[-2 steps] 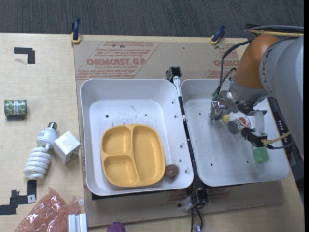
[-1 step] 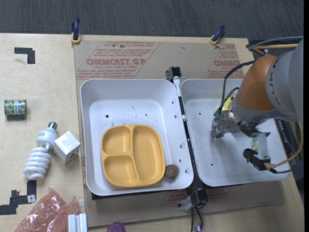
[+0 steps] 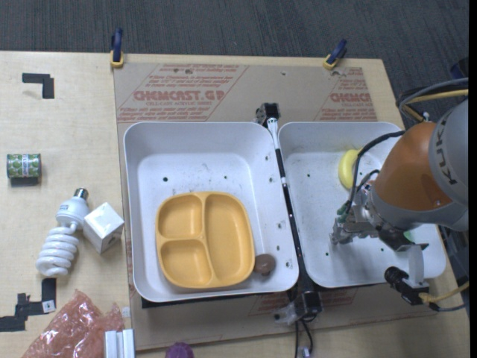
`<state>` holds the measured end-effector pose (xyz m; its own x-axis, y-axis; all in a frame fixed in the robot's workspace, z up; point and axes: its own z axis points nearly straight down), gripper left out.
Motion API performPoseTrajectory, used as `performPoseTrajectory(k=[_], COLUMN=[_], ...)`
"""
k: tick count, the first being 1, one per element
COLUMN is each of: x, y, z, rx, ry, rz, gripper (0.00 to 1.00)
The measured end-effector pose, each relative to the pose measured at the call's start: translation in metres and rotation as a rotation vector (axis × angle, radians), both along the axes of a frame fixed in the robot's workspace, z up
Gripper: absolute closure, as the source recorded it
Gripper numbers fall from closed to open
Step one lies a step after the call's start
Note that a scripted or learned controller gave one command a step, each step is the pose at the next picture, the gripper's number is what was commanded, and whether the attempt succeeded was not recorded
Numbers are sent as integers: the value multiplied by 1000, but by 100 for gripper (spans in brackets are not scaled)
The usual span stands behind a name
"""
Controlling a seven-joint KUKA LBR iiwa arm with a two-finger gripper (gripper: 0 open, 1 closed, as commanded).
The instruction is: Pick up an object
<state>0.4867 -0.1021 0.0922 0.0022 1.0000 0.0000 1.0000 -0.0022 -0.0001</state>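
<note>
Claw low in right bin, beside upright yellow object.

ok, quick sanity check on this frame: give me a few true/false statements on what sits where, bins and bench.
1. The yellow divided plate lies in the left bin. True.
2. The yellow ball is in the left bin. False: it sits in the right bin, beside the arm.
3. A small brown object sits by the plate's lower right corner. True.
4. The spiral light bulb lies inside the right bin. False: it lies on the bench, left of both bins.
5. The tool is over the left bin. False: it is over the right bin.
</note>
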Motion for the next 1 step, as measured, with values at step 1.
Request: performPoseTrajectory(k=[1], x=[1], y=[-1], z=[10], rx=[-1], ry=[-2], rz=[-2], gripper=[100])
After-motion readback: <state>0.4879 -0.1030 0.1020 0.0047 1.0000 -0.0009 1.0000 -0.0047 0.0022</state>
